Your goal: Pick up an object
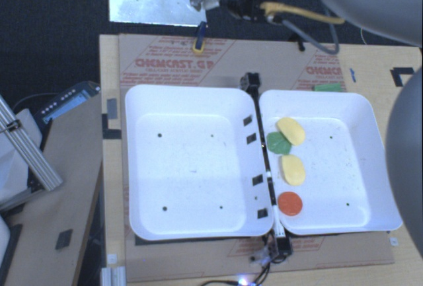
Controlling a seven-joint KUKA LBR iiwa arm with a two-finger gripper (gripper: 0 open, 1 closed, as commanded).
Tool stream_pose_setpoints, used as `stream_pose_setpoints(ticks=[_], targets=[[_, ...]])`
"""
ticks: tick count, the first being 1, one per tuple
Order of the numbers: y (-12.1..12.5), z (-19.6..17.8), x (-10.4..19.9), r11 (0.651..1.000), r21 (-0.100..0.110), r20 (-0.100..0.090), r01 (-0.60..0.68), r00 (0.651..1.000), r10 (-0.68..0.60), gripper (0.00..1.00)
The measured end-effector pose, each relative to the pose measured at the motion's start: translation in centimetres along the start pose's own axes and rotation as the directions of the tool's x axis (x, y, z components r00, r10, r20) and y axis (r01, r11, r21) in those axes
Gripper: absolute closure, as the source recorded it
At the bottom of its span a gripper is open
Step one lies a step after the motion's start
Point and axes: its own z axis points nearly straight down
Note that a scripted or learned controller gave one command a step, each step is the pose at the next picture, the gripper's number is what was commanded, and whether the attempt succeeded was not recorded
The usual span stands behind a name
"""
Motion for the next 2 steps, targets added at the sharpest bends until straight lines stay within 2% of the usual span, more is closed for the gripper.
stream_pose_setpoints(ticks=[1,2], targets=[[1.6,-1.8,-7.9,1.0,0.004,0.003,-0.007,1.0,0.007,1.0],[-4.4,11.1,0.7,1.0,0.023,0.002,0.013,1.0,-0.013,1.0]])
